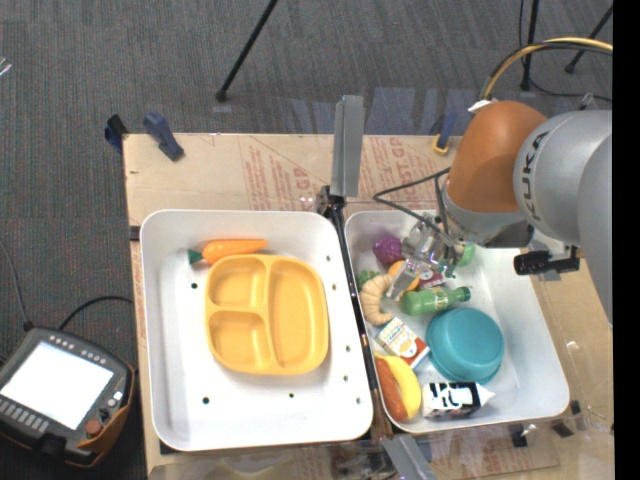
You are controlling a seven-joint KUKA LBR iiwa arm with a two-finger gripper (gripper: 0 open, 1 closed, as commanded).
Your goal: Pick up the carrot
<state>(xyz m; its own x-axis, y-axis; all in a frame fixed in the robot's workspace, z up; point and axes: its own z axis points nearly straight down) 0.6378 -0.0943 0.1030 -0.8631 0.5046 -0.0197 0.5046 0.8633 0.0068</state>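
My gripper (418,264) hangs over the cluttered right bin (545,318); its grip state I cannot tell.

The carrot (232,250) lies well off in the left bin (160,298), beside the yellow tray (268,313). Probably light, stiff, smooth plastic; I'd pinch mid-body across its width.

Two white bins (160,268), one carrot (232,250), one yellow tray (268,313), one teal bowl (465,345)

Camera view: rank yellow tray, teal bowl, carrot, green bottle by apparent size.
Largest to smallest:
1. Yellow tray, by far the largest.
2. Teal bowl.
3. Carrot and green bottle: similar length, too close to rank. The carrot looks slightly longer, but the arm may hide part of the bottle.
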